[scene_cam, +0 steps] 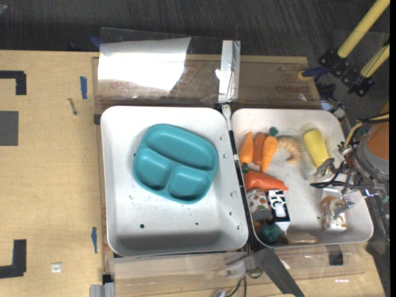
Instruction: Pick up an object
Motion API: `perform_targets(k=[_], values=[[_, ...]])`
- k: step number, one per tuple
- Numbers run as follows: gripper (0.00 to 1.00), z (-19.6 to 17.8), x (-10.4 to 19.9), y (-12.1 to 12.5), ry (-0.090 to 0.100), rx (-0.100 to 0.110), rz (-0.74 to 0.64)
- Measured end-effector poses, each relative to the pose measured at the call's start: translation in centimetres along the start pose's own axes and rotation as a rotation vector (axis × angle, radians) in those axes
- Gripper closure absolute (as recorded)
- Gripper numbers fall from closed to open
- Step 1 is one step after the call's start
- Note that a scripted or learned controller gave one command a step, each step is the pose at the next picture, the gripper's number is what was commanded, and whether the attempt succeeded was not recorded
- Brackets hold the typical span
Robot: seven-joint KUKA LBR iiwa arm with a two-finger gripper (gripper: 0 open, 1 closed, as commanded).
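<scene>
My gripper (323, 177) reaches in from the right edge, over the right side of the right bin (303, 212). It hovers just below a yellow cylinder-shaped toy (314, 146) and above a small white and orange packet (334, 216). Left of it lie a tan curled shrimp-like toy (289, 148), three orange carrots (260, 150), and another carrot (263, 180) lying crosswise. A small can (257, 203), a black and white box (278, 206) and a dark green item (270, 232) sit at the bin's lower left. Nothing shows between the gripper's tips.
The left bin (117, 184) holds a teal divided plate (176, 163). A clear plastic sheet (145, 67) lies behind the bins. The arm's orange band (378, 148) is at the far right, and yellow poles (368, 20) stand at the upper right.
</scene>
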State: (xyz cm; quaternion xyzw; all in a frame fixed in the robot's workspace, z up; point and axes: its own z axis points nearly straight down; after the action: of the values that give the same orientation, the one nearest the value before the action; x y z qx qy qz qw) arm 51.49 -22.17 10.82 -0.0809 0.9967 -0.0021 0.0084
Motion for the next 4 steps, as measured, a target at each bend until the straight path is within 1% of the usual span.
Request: perform_targets(k=[1,2,3,4], values=[[0.0,0.0,-0.4,0.0,-0.007,0.004,-0.089],[0.0,-0.2,-1.1,0.0,-0.002,0.001,-0.203],[0.0,-0.2,-0.2,0.2,-0.03,0.014,-0.197],[0.0,-0.2,-0.1,0.5,-0.027,0.012,-0.405]])
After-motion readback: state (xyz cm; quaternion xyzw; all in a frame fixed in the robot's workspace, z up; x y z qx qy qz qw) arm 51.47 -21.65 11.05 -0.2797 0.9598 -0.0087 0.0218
